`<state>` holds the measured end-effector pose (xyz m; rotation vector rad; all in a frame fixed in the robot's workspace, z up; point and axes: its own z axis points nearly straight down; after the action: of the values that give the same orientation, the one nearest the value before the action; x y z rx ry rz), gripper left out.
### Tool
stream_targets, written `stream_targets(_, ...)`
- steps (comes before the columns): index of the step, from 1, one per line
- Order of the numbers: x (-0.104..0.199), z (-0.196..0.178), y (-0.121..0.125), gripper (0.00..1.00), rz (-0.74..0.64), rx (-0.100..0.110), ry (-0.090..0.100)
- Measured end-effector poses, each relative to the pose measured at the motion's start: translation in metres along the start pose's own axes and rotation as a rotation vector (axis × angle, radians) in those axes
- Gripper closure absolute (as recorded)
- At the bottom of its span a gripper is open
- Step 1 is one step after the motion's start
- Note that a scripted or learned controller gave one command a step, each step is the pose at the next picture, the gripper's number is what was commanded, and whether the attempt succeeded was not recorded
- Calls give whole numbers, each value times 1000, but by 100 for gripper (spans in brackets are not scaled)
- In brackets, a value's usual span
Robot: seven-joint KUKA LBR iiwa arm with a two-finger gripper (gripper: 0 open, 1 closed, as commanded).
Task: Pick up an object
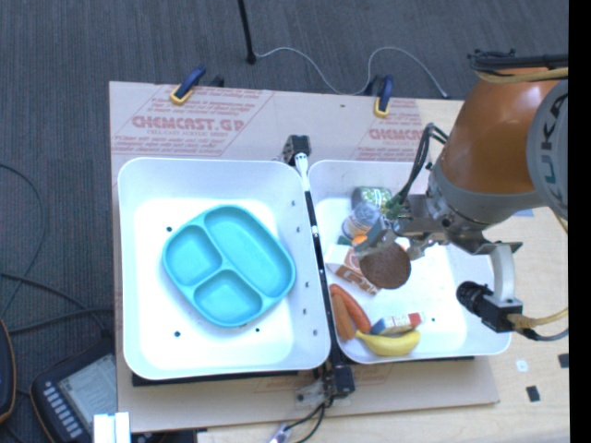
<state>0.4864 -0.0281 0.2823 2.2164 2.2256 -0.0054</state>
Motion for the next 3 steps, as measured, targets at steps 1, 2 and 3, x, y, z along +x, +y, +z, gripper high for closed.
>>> stream_targets(1,71,58,21,100,3,1,3)
stream_targets(2,70,49,21,100,2,1,2)
stream_targets(3,70,40,21,100,2,3,1)
